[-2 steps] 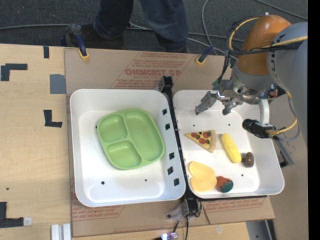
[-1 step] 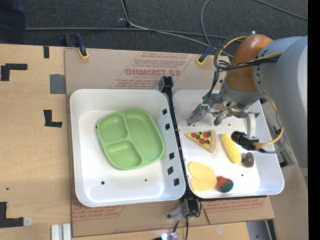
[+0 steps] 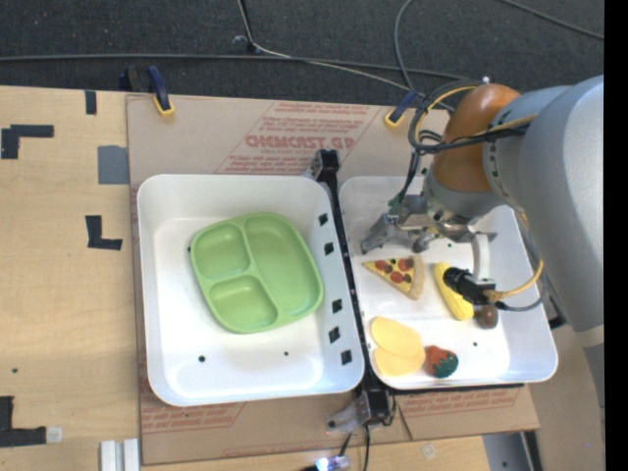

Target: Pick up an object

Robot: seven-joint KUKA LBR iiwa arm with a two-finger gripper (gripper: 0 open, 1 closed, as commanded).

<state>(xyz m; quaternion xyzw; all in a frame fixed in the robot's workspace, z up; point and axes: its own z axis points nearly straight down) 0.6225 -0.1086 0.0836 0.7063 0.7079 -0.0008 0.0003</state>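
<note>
Several toy foods lie in the right bin (image 3: 525, 361), and I read them from the near rim outward: a yellow chip-like piece (image 3: 394, 346) at about seven o'clock of the bin floor, a small red-and-green piece (image 3: 442, 361) just beside it, then the yellow corn-shaped piece (image 3: 454, 294) toward three o'clock, and the pizza slice (image 3: 396, 273) near the middle. Farthest back hangs the gripper (image 3: 385, 232), its two dark fingers spread apart with nothing between them. What my next move turns on is this: the pizza slice sits at roughly five o'clock from the fingertips, close but not touching, its long axis running from ten o'clock to four o'clock with the crust end toward the corn piece. I judge it the nearest candidate, so the claw would need to shift toward the near rim and descend, fingers set across the slice's narrow width. The green plate (image 3: 257, 273) in the left bin (image 3: 162, 292) lies well apart, at nine o'clock.
</note>
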